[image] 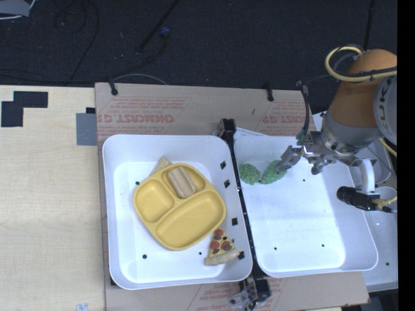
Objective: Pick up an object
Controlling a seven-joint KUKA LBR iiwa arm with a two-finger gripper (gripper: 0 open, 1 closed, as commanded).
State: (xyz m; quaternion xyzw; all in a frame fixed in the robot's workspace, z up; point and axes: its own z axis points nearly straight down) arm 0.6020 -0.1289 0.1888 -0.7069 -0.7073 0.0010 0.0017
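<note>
1. I see the gripper [285, 162] low over the right bin [305, 238], reaching in from the right on the grey arm [353, 118] with its orange band.
2. Its fingers sit at the right end of a green leafy toy vegetable [259, 173]; whether they are spread or pinching it I cannot tell from this angle.
3. That green vegetable lies in the right bin's upper left part, stretching left from the gripper toward the divider between the bins.
4. Left of the gripper, across the divider, the left bin [120, 238] holds a yellow divided plate [180, 207].
5. A tan sausage-like piece [182, 182] lies in the plate's upper compartment, well left of the gripper.
6. A toy pizza slice [222, 247] lies just beside the plate's lower right edge, below and left of the gripper.
7. The cardboard sheet [162, 109] under the bins carries red print that reads reversed; I cannot make out the words with confidence.
</note>
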